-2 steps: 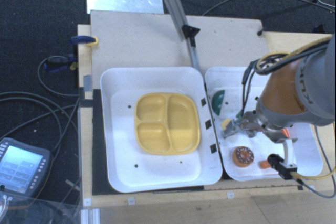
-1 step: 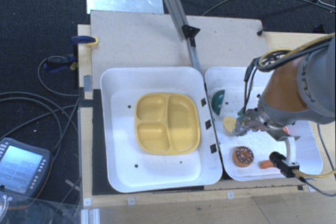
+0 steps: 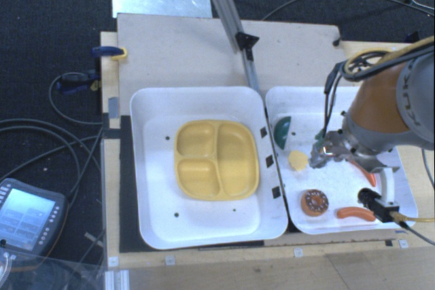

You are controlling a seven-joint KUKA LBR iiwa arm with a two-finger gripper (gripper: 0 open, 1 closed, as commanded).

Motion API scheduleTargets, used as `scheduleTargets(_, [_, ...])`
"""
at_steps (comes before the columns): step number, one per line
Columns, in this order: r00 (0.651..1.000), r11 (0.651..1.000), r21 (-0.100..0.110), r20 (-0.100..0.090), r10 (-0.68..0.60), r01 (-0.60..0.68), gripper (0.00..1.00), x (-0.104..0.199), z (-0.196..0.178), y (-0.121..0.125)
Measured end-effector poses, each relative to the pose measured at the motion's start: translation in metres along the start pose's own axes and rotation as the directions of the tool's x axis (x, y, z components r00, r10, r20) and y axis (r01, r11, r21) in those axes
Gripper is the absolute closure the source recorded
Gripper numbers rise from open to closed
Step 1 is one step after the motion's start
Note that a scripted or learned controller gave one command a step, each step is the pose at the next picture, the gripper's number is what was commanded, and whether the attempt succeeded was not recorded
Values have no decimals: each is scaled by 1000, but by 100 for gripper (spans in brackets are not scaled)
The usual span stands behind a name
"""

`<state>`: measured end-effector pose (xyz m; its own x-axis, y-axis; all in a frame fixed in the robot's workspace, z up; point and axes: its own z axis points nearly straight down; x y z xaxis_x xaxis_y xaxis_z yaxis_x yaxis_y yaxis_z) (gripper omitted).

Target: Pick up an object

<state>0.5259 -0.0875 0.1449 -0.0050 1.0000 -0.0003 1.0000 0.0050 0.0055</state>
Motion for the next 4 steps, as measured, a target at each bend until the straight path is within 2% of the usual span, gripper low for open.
scheduleTargets(2, [1000,1000,-3,1,-1,1,100,-8,-98,3])
scheduleTargets(4, [1000,1000,3,-3,-7,7,100,98,-107,-3])
